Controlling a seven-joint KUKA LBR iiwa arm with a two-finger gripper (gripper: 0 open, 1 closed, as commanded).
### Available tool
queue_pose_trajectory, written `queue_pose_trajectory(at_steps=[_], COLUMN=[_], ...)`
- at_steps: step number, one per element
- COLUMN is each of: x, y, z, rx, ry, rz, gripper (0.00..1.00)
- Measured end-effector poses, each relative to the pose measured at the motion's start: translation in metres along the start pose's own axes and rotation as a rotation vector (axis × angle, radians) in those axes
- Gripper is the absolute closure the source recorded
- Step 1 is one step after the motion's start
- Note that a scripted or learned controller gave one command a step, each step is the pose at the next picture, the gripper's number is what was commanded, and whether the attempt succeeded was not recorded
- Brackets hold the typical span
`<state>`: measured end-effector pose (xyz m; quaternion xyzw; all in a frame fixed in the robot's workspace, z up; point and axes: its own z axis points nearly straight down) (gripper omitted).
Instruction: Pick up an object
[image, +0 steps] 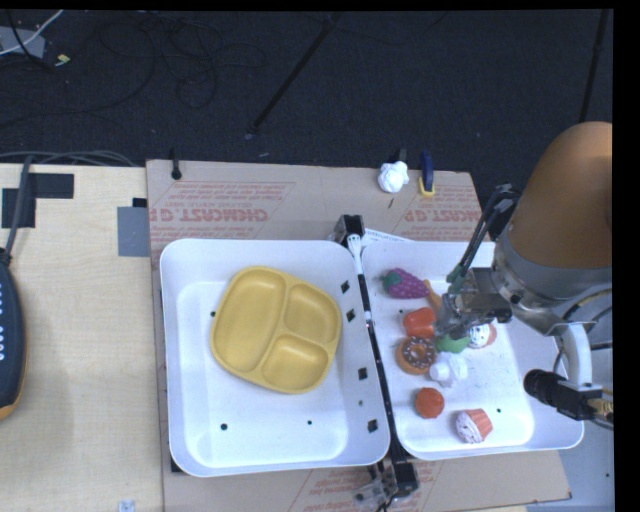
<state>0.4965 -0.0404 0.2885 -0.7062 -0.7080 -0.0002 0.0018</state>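
My gripper (455, 325) was positioned low in the right bin (520, 425), over the toy food cluster: doughnut (415, 354), orange piece (420, 322), purple grapes (404, 284). Jaw opening and contents could not be determined. The yellow tray (277, 328) occupied the left bin (200, 440).

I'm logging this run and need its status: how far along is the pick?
Done: the arm has reached the right bin, and the pincer is low among the toys beside the donut. In hand: nothing visibly gripped. Left: closing on an item and lifting it; the grapes and yellow plate lie untouched.
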Motion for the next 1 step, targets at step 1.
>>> queue_pose_trajectory(at_steps=[1], x=[0.0515], y=[-0.0205], z=[-0.0837], rx=[-0.009], ry=[0.0], rz=[-0.003], gripper=[1.0])
